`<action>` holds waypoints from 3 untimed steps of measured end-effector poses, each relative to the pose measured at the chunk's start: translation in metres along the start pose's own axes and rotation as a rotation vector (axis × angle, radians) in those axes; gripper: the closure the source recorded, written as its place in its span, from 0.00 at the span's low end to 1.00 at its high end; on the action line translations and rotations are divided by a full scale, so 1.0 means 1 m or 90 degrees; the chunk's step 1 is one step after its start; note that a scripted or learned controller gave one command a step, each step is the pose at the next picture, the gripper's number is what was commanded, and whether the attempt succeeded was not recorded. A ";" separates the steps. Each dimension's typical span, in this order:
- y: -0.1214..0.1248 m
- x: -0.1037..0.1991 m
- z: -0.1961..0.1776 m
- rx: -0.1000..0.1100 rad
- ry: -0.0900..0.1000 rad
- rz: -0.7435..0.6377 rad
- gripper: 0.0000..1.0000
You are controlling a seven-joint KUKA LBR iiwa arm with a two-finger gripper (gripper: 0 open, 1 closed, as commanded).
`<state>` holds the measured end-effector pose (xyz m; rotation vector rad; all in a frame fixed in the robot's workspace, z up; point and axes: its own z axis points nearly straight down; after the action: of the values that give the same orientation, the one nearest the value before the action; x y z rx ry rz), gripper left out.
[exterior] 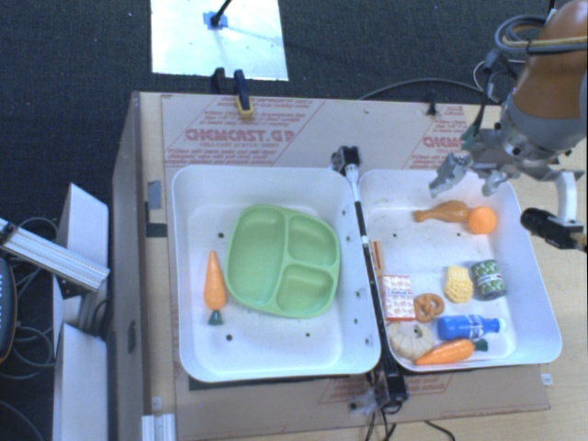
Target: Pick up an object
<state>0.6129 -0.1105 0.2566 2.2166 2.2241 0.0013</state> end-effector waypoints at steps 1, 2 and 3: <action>-0.008 -0.045 0.073 0.001 0.000 0.001 0.00; -0.023 -0.089 0.117 0.001 -0.001 0.002 0.00; -0.049 -0.096 0.173 0.001 0.000 0.001 0.00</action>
<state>0.5642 -0.2065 0.0840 2.2197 2.2223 -0.0001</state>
